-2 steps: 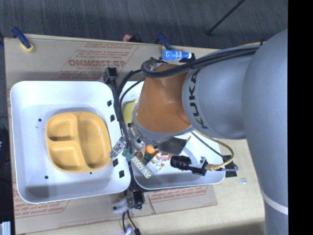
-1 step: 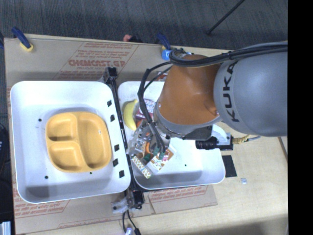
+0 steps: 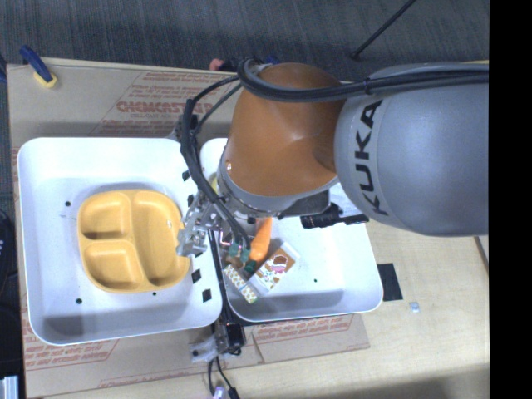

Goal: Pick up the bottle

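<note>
My gripper [image 3: 194, 238] hangs low over the seam between the two white bins, at the right edge of the yellow plate [image 3: 129, 238]. The arm's orange band and grey body cover most of the right bin [image 3: 349, 293]. Just right of the gripper, a slim orange item [image 3: 262, 239] leans out from under the wrist. Beside it lie a small printed packet [image 3: 276, 266] and a white dotted strip [image 3: 238, 282]. I cannot tell which of these is the bottle. Nothing is seen in the gripper.
The yellow three-part plate sits in the middle of the left bin [image 3: 50, 189]. Both bins rest on cardboard sheets. A blue-and-yellow clamp [image 3: 37, 65] lies at the bench's far left corner. Cables hang at the front edge [image 3: 218, 347].
</note>
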Available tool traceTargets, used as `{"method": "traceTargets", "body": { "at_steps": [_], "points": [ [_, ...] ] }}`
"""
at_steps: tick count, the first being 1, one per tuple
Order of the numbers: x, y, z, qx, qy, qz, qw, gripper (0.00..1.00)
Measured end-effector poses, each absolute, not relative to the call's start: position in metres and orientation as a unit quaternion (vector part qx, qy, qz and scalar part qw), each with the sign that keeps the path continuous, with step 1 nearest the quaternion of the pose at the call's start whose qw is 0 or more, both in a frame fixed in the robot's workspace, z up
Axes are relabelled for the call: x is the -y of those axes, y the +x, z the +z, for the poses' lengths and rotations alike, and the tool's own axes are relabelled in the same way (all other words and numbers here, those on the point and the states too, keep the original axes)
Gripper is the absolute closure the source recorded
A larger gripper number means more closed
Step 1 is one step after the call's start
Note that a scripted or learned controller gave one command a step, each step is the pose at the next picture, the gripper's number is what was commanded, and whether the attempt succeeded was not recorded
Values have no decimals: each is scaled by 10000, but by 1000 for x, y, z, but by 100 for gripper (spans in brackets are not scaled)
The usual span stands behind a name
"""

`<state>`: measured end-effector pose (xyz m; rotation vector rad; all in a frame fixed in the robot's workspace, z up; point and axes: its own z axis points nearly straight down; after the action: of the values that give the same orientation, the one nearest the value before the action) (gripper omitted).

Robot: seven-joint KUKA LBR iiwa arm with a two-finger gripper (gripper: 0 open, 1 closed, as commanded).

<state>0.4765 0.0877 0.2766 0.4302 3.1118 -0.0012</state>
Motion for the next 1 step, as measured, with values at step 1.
{"method": "traceTargets", "body": {
  "at_steps": [1],
  "points": [
    [-155,476,267,-9999,122,-1,9,100]
  ]
}}
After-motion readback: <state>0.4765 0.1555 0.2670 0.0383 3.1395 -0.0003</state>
